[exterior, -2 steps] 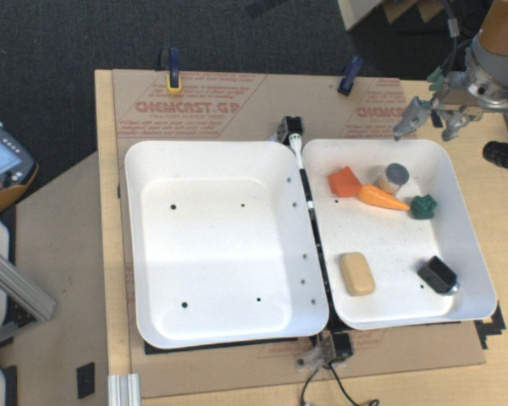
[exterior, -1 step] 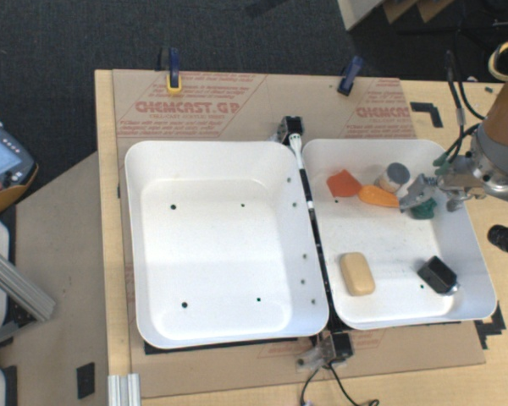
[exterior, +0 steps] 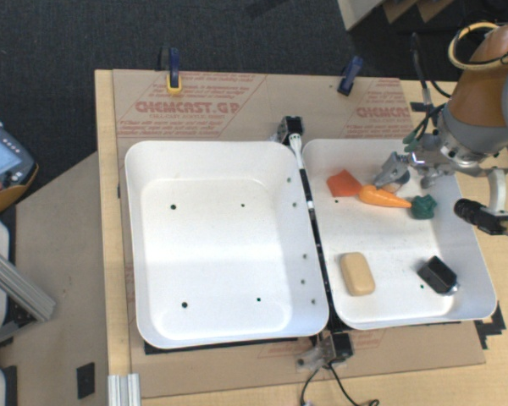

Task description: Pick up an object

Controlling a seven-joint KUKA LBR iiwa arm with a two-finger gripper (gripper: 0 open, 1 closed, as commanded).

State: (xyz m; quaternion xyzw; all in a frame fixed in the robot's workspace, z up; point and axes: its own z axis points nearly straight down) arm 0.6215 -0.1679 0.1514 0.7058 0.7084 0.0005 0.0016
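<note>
Camera view, looking down at a slant: I see the worktop (exterior: 237,100) carrying two shallow white bins side by side. My arm (exterior: 483,83) enters from the 3 o'clock side, its orange band above the grey wrist. The gripper (exterior: 404,169) sits low over the right bin (exterior: 389,311), toward that bin's 12 o'clock edge; I cannot tell its state from this angle.

Contents of the right bin, as observed:
- An orange carrot-shaped piece (exterior: 384,197) lies just at 6 o'clock of the gripper, tip pointing toward 3 o'clock. I cannot confirm contact.
- A red-orange flat piece (exterior: 343,183) lies at 9 o'clock of the carrot-shaped piece, touching or nearly touching it.
- A green knobbed object (exterior: 422,207) sits at the carrot tip, on its 3 o'clock side.
- A tan block (exterior: 356,274) rests toward the bin's 6 o'clock area, well apart from the others.
- A black object (exterior: 438,275) lies near the 4 o'clock corner.

The left bin (exterior: 152,193) shows four dark dots on its floor. Blue clamps (exterior: 173,66) grip the board at 12 o'clock.
</note>
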